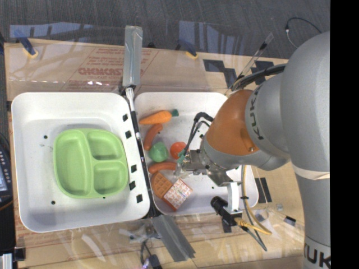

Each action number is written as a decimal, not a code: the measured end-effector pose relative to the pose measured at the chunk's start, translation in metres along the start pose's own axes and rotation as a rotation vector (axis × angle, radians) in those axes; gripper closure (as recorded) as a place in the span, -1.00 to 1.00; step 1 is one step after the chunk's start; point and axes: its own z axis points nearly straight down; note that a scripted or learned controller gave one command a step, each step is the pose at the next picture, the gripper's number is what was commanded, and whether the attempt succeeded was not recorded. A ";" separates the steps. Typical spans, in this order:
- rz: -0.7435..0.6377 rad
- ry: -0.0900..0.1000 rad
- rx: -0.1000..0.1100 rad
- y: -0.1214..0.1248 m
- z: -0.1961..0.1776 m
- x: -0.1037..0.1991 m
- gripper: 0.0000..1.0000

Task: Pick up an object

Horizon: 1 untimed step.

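Robotics lab, big grey KUKA arm with orange band (263, 128), two shallow white plastic bins (28, 150) taped to wooden bench (84, 66), loose black cables (247, 77), grey carpet floor (112, 4)

The right bin (168, 102) is crowded: carrot (156, 117), sausage (152, 135), green ball (159, 152), tomato (177, 149) and waffle (162, 184) lie close together, with the arm (263, 128) overhanging its right half. The left bin (33, 116) has open floor around the green plate (90, 162).

Single fixed camera above bench (73, 55), slanting down on both bins (33, 111).
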 end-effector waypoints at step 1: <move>-0.050 -0.002 0.003 0.002 -0.081 0.082 1.00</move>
